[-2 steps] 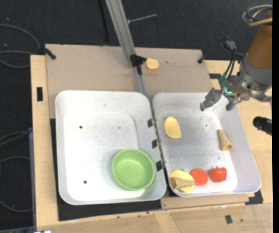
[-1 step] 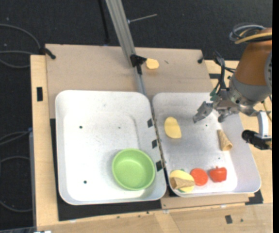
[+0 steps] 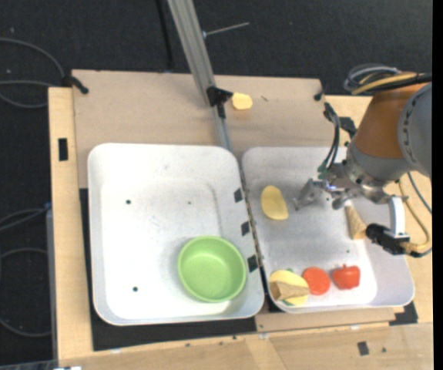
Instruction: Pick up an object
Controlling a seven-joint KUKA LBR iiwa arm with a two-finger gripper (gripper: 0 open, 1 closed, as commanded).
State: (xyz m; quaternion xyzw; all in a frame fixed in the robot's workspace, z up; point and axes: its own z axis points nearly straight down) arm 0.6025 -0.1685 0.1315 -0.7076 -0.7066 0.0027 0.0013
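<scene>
— Camera view from above, yes? Please tell me what lies around the green bowl [image 3: 212, 268], starting from the left.

— The green bowl stands in the left bin [image 3: 113, 206], in the near right corner of it, and it is upright. Behind the bowl, far back, a metal post [image 3: 194, 45] rises at a slant from the bench. A little right of the bowl and also far back, a small yellow piece [image 3: 242, 101] lies on the bare bench, outside both bins.

— And the things to pick?

— They are all right of the bowl, in the right bin [image 3: 394, 291]. A yellow oval object [image 3: 274, 203] lies right of the bowl and somewhat behind it, alone. Just right of the bowl, across the bin walls, there is a yellow and tan piece [image 3: 289, 287]. It touches an orange-red round one [image 3: 316, 280]. A red one [image 3: 346, 277] sits further right, just beside.

— Where is the gripper [image 3: 317, 197]?

— Further right of the bowl than the yellow oval object, near it but apart. Nothing is seen in it. If it is spread or pressed together, I cannot tell. A tan stick [image 3: 354, 220] lies beyond it, under the arm [image 3: 383, 133].
</scene>
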